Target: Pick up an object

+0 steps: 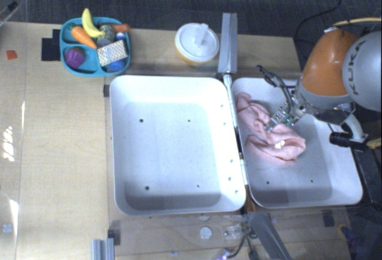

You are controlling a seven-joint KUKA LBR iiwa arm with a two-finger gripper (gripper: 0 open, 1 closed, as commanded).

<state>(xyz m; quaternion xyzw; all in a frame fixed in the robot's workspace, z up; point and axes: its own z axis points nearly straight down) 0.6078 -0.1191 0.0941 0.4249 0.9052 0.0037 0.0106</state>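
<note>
Well off to the left of the gripper, the left bin is lying apart from the work, and nothing in it is bearing on the coming move. Just left of and below the fingertips, the pink cloth is sprawling in the right bin, crumpled, with its long axis running from upper left to lower right, so that its bulk is trailing away beneath the jaws. Right at the cloth's middle fold the gripper is hanging, touching it or just above it; whether the jaws are standing open or closed I cannot tell, as they are too small and cluttered. Behind the jaws, to the right, the arm is reaching in.
</note>
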